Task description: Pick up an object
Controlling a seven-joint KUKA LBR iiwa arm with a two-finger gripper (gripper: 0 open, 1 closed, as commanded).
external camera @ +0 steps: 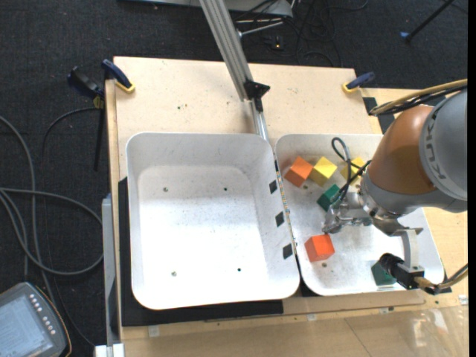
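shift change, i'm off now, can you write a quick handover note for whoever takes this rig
Gripper: low in the right bin, near the green block; its grasp can't be judged from here.
Things: orange block and yellow block at the bin's far end, another orange block near its left wall, a green piece at the near edge.
Done: no pick confirmed.
Left: grasp one and lift.

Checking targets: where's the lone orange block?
In the right bin, near its left wall, the orange block sits just below-left of the hand.
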